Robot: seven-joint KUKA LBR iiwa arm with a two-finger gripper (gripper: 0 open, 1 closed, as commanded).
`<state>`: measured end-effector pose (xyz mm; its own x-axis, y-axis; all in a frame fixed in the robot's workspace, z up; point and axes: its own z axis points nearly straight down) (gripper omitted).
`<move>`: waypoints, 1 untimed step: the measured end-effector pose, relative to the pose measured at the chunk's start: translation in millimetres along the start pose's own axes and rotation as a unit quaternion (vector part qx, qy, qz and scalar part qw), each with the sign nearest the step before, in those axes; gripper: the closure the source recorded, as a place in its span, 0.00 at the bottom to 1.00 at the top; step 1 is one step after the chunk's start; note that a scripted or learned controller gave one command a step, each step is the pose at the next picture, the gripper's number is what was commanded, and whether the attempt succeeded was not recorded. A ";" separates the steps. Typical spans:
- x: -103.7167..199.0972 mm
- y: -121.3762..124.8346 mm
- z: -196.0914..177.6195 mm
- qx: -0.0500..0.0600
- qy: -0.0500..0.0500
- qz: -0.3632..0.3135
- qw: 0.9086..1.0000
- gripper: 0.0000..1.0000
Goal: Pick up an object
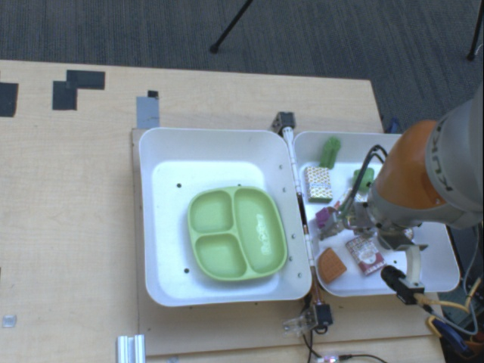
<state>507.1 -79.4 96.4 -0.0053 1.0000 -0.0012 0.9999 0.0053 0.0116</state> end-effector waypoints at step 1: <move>-0.4 1.3 -10.4 -0.003 -0.002 -0.001 1.000 1.00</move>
